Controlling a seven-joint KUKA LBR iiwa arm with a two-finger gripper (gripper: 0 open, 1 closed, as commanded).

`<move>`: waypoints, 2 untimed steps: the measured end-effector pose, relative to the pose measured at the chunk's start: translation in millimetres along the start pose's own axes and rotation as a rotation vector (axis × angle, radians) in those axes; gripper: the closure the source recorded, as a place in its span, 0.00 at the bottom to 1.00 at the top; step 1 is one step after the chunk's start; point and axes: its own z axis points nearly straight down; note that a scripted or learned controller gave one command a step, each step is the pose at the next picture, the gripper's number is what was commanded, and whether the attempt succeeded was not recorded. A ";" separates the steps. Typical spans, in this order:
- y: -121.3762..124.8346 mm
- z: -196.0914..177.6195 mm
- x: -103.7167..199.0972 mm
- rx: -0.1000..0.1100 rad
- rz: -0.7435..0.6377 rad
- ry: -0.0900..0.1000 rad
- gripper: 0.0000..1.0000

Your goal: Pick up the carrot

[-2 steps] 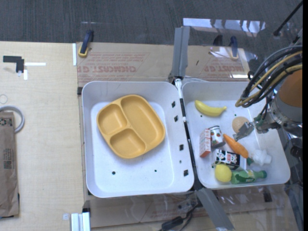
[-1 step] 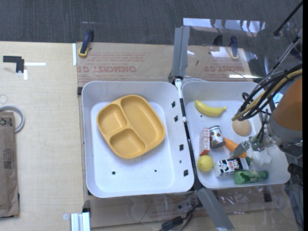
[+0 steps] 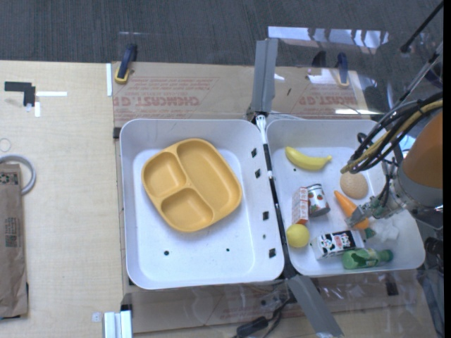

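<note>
I saw the carrot (image 3: 344,204) lying in the right bin (image 3: 412,260), just beside the beige egg-shaped toy (image 3: 354,184). The gripper (image 3: 366,215) sat at the carrot's lower end, but I could not tell its state. No lift had yet happened; grasping and raising remained.

Carrot (image 3: 346,206): orange, tapered, lying flat on the floor of the right bin (image 3: 331,263), toward its right side. Long axis runs diagonally, narrow tip up-left, thicker end down-right, where the gripper (image 3: 366,213) partly covers it. Sits just below the tan egg-shaped item (image 3: 354,184) and just above the small milk carton (image 3: 335,243).
</note>
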 end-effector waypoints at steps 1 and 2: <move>22.2 -119.4 68.9 0.003 0.115 0.001 1.00; 88.7 -92.1 77.1 0.005 0.441 0.000 1.00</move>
